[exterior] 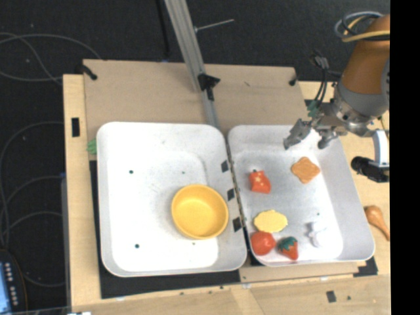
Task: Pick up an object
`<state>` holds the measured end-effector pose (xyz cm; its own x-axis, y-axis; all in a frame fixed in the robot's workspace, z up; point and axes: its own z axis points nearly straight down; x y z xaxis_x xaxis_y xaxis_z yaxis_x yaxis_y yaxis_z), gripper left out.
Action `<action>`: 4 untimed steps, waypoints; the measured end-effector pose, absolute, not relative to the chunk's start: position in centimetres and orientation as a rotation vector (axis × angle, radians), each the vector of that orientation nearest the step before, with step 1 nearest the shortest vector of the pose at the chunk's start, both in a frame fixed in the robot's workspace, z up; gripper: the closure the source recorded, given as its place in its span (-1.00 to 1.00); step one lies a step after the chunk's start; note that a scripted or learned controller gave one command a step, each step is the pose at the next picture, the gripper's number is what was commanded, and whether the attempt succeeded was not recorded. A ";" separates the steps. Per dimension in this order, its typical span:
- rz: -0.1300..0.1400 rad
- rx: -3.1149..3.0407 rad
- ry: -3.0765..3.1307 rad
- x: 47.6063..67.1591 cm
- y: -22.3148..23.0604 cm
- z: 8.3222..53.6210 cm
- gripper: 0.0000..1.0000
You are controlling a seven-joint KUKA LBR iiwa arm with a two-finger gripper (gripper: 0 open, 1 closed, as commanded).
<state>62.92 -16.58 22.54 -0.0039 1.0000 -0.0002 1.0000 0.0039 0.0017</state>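
Two fingers: spread apart on the claw (307, 136), gripping nothing.
Just below claw: flat round tan biscuit (305, 170).
Lower left of claw: red plastic pepper (260, 182).

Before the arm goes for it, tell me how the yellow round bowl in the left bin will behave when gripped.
The yellow round bowl looks like rigid plastic, so probably stiff and light. Its glossy, curved wall may slip from a side pinch; the thin rim seems the safer hold. It sits upright on its base, so a push would likely slide it, not roll it.

Tan wooden bench (151, 90) on a dark floor (79, 18) — loose cables (26, 51) trail left, a metal post (187, 35) rises behind.
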 end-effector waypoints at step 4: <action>-0.006 2.223 2.214 62.1 -17.4 10.2 -1.00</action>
